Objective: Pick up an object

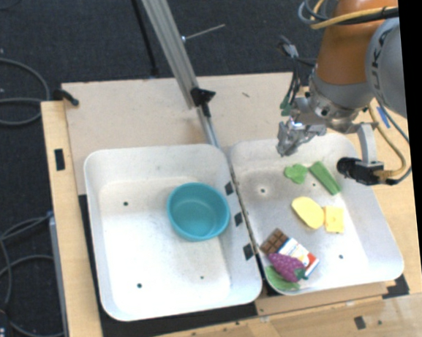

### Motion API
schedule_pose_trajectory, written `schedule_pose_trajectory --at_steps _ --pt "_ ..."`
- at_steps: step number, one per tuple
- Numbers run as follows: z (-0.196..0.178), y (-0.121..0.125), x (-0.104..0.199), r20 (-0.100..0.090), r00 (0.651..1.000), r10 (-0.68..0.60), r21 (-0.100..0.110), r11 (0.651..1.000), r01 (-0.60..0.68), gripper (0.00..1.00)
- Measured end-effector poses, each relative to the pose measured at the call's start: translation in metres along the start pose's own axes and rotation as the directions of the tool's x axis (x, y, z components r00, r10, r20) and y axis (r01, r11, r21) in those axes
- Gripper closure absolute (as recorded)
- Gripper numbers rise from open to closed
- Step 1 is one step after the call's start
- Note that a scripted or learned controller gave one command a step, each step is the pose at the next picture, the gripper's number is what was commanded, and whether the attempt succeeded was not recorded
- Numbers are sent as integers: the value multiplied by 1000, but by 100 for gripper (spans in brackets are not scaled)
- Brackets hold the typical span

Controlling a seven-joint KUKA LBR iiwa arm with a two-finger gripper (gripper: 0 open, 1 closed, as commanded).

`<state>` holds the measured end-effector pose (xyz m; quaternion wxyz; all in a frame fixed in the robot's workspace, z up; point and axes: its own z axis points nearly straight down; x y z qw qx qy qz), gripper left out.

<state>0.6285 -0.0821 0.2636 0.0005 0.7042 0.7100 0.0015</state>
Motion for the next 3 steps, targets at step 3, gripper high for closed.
schedule_pose_trajectory --at_steps 3 --pt "30 14 163 1 1000 1 4 1000 -1 100"
